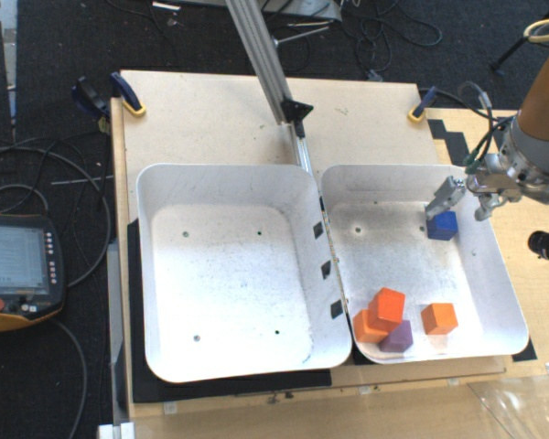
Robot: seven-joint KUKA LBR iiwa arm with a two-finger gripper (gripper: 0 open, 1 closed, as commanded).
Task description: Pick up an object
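My gripper (467,201) hangs over the upper right part of the right bin (503,273), its two fingers spread apart and open. A blue cube (442,225) lies on the bin floor just below the left fingertip (446,193), not between the fingers. Near the bin's front edge sit an orange cube (390,304) on top of another orange block (368,326), a purple block (398,337) and a separate orange cube (439,318).
The left bin (156,245) stands beside the right one, with a raised divider edge (325,245) between them. A metal pole (261,48) slants down to the bench behind the bins. Clamps (128,94) hold the board's back corners.
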